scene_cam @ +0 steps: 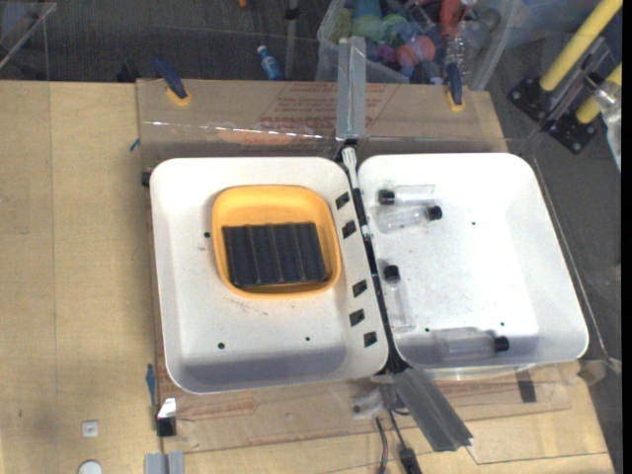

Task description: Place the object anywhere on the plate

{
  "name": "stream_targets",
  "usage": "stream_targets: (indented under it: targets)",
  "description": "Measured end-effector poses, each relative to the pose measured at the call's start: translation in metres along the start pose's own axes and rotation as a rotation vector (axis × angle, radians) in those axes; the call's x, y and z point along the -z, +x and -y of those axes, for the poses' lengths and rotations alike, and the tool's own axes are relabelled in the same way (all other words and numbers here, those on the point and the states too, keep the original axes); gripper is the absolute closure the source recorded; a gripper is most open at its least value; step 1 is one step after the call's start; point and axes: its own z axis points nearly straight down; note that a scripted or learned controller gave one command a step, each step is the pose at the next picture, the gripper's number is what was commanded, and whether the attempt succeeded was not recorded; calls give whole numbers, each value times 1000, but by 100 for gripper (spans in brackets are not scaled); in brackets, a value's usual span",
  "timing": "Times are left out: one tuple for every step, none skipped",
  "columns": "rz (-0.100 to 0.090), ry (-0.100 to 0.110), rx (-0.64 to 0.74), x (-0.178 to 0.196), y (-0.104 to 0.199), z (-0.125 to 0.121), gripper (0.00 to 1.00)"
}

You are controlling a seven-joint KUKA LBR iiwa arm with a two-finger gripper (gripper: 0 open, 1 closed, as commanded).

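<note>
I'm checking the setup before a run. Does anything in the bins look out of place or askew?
Mostly tidy. The orange plate in the left bin already carries a dark ridged block. In the right bin, three clear tubes lie scattered at different angles.

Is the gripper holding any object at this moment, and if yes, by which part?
It cannot be told. Three clear tubes with black caps lie in the right bin; a black ridged object lies on the orange plate.

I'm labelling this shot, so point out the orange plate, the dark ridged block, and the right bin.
orange plate (229, 208): camera view, its bare upper-left rim.
dark ridged block (275, 255): camera view, its centre.
right bin (494, 255): camera view, bare floor.
</note>
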Motion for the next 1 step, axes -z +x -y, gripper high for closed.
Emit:
stream_targets:
  targets:
    - [1,-3,141,0,-4,0,100]
